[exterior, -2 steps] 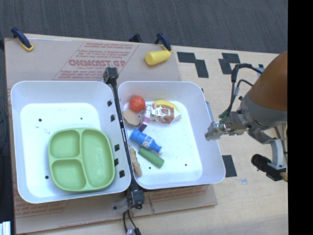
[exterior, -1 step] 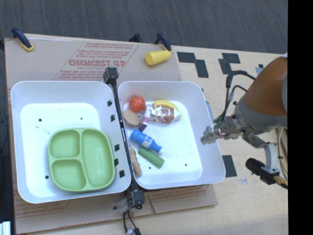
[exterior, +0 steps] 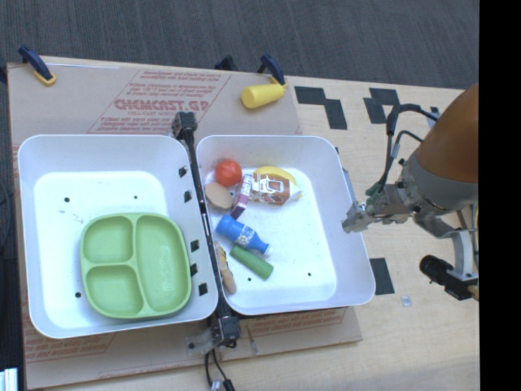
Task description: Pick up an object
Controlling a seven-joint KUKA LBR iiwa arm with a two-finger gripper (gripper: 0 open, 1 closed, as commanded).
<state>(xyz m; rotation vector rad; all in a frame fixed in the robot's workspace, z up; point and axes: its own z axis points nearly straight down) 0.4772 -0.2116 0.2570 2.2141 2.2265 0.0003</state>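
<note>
Over at three o'clock, just outside the right bin's [exterior: 348, 218] rim, the gripper [exterior: 355, 218] hangs — nothing visibly in it, and whether it is parted I cannot tell. Approach stage, I'd say: next it must swing toward nine o'clock over the blue bottle [exterior: 241, 235] and descend.

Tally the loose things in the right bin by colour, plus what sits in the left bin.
Red ball: 1
Blue bottle: 1
Green stick: 1
Tan disc: 1
Yellow-and-white packet: 1
Tan strip: 1
Green divided plate, left bin: 1
Total: 7
</note>
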